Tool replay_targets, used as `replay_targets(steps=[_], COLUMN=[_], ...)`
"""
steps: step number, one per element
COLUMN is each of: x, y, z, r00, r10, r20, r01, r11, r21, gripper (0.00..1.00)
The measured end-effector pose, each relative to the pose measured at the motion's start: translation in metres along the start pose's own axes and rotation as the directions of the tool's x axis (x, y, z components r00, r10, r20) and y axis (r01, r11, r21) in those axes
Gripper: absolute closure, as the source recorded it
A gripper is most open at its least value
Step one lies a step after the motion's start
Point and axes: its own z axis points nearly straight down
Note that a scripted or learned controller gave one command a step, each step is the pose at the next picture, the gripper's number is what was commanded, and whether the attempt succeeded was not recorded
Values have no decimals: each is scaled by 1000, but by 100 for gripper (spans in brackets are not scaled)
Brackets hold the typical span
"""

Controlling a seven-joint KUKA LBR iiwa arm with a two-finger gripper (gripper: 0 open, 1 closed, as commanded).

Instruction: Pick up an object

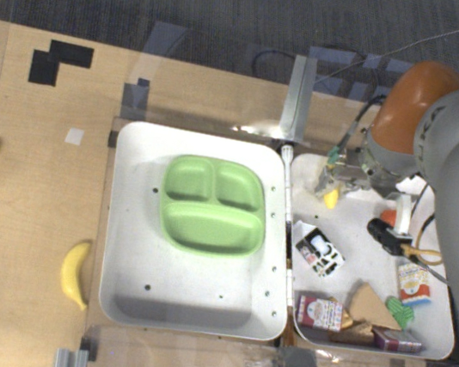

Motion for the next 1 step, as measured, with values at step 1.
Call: replay_targets(steps=[1], x=[58], y=[4], z=[-129], r00=[1000], r10=[30], r20=[3], r01=[-30], r11=[1000], r21=[-6], gripper=[100])
